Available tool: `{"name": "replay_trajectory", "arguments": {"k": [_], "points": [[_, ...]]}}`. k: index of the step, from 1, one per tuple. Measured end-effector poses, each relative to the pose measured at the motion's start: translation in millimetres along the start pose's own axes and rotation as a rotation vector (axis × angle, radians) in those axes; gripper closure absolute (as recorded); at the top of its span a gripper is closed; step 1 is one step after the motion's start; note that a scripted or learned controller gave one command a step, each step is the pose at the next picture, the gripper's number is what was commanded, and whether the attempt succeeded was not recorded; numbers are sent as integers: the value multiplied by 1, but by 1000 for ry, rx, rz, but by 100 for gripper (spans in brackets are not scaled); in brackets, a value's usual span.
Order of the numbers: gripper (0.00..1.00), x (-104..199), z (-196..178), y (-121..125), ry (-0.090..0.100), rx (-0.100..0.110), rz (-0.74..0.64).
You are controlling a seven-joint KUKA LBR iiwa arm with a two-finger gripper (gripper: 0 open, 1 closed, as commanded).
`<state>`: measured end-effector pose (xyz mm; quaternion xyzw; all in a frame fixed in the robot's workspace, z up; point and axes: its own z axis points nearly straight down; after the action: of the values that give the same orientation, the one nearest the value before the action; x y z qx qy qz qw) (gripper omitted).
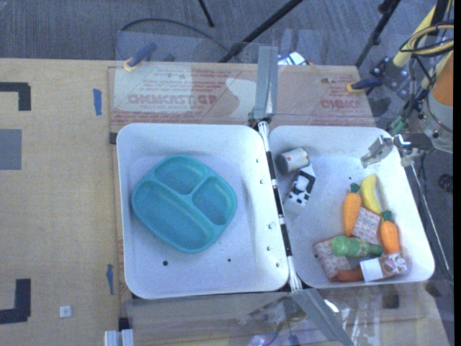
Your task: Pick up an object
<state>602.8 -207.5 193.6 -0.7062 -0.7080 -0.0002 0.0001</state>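
Note:
My gripper (387, 150) hovers over the far right corner of the right bin (328, 146), open, with nothing between its fingers. Below it in this bin lie a yellow banana (370, 191), an orange carrot (351, 211) and a second carrot (390, 235). A green bottle (354, 247) rests on flat food packets (331, 256) near the front. A small grey can (292, 158) and a black-and-white cube (303, 187) sit by the bin's left wall, apart from the gripper.
The left bin (140, 146) holds a teal divided plate (184, 202). A metal divider (276, 193) runs between the bins. Cardboard (180, 96) lies behind them. Cables and stand legs (403, 56) crowd the far right.

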Motion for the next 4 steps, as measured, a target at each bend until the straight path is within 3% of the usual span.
{"name": "replay_trajectory", "arguments": {"k": [1,2,3,4], "points": [[0,-4,96,-10,9,-9,-93],[0,-4,96,-11,10,-8,-93],[100,-5,85,-10,7,-11,-91],[0,-4,86,-10,7,-10,-92]]}}
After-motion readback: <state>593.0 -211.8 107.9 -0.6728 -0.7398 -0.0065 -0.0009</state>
